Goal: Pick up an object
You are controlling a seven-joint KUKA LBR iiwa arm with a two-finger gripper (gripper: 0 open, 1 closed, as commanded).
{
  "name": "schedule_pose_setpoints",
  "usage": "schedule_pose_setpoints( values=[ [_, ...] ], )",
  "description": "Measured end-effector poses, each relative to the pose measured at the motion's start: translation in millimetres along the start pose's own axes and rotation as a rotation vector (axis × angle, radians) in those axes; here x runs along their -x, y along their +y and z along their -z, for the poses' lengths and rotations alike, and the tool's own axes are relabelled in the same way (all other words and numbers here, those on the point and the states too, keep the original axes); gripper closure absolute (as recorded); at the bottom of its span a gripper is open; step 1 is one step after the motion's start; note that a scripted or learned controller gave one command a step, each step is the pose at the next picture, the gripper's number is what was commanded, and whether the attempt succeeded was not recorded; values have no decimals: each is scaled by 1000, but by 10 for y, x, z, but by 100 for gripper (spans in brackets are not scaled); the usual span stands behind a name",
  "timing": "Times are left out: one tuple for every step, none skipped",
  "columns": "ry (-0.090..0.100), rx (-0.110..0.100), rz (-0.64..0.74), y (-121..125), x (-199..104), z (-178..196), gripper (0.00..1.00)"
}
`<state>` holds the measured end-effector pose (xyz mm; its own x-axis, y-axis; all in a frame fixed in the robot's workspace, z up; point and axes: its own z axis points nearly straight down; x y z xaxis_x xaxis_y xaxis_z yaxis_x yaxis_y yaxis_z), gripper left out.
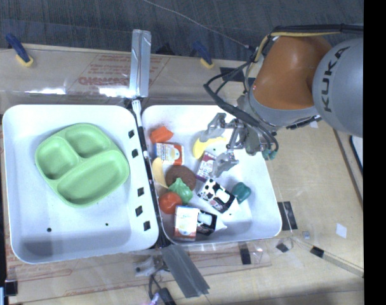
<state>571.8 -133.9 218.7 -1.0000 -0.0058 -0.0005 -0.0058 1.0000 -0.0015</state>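
Green plate (82,163) alone in the left bin (28,234), three sections. Right bin (269,218) crowded: orange piece (160,134), carton (169,152), brown disc (179,175), red lump (169,202), box (186,223), black-and-white toy (216,196), teal piece (242,191), overlapping and hard to tell apart. Yellow object (202,147) half hidden behind the claw (219,147). Claw low over the bin's upper middle, fingers spread, gripping nothing visible. Arm (307,75) cut off at right.
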Motion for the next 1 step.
schedule_pose_setpoints(
  values=[
    [-10, 0, -6, 345, -213, -1219, 0]
  ],
)
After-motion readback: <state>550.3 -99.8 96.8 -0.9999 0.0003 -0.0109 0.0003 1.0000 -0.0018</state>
